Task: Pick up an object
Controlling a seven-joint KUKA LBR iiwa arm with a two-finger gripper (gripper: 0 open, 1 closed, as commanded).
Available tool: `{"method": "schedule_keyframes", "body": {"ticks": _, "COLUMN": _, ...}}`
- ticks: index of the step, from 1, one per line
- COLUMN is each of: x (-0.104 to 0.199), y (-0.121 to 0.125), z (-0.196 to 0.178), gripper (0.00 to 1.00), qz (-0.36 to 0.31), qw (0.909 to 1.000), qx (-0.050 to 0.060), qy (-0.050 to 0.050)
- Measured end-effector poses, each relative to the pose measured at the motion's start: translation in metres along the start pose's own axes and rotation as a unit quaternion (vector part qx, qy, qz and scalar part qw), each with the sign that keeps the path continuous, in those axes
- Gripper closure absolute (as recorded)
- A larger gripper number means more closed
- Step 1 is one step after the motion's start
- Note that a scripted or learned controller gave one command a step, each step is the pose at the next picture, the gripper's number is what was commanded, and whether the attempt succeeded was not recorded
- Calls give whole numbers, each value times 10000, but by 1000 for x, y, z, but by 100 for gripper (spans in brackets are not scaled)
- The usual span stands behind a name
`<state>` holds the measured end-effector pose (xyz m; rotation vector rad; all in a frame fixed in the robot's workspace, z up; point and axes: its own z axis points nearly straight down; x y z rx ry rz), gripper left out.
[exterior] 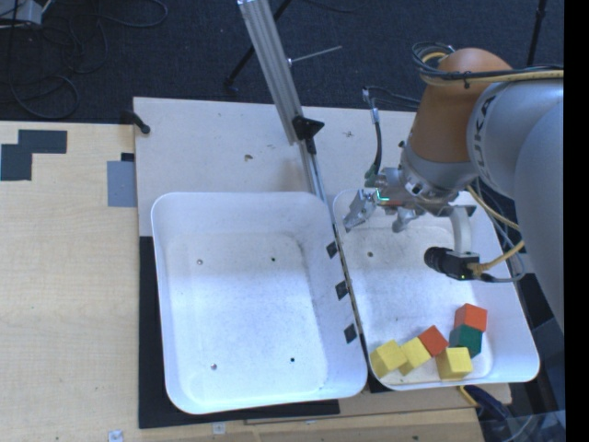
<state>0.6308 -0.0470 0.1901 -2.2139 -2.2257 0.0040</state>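
1. Hovering at the right bin's [515,362] far end, the gripper [385,212] looks spread and empty.
2. Blocks [433,343] cluster at that bin's near end.
3. Tight packing risks a slipped grasp.

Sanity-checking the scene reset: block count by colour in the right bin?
Yellow blocks: 3
Orange blocks: 2
Green block: 1
Total: 6, all clustered in the near corner of the right bin.
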Motion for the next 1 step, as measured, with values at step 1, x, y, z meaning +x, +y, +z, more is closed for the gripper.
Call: {"method": "schedule_keyframes", "body": {"ticks": 1, "x": 0, "y": 0, "z": 0, "gripper": 0, "qz": -10, "qw": 10000, "qx": 3, "qy": 0}}
